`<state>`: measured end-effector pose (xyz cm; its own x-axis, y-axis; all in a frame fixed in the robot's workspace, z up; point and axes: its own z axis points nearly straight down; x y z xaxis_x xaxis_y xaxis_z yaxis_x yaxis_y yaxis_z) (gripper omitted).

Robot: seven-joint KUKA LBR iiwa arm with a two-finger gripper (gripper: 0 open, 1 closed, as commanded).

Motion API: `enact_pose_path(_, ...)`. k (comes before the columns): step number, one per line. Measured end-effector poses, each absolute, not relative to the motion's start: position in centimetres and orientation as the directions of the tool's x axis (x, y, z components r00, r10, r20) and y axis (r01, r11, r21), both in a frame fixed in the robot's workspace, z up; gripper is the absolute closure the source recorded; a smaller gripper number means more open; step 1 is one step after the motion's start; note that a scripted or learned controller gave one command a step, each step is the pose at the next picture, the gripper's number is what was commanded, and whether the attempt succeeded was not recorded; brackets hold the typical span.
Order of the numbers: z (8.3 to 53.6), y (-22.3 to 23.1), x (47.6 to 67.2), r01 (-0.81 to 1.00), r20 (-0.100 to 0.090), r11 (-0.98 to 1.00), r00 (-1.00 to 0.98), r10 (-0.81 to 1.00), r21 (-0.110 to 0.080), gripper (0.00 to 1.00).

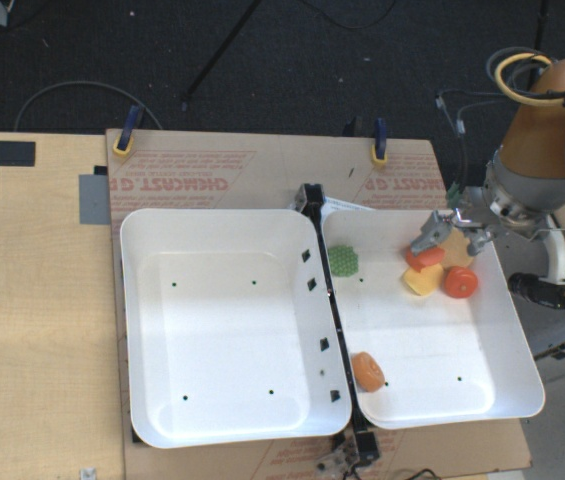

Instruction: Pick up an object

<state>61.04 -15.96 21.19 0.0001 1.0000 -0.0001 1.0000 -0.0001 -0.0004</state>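
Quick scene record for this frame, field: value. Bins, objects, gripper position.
bins: two white bins side by side, left bin, right bin
right bin contents: green object, orange object, yellow object, red object, orange-red object
gripper: gripper over right bin's far right corner, just above the orange-red object
held: nothing seen between fingers
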Motion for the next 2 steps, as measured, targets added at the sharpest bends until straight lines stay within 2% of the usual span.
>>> enact_pose_path(1, 25.8, -17.9, 63.3, 0.998, -0.001, 0.059, -0.059, 0.998, 0.003, 0.0)
enact_pose_path(2, 12.3, -21.0, 60.2, 1.0, -0.003, 0.005, -0.005, 1.0, 0.009, 0.0)
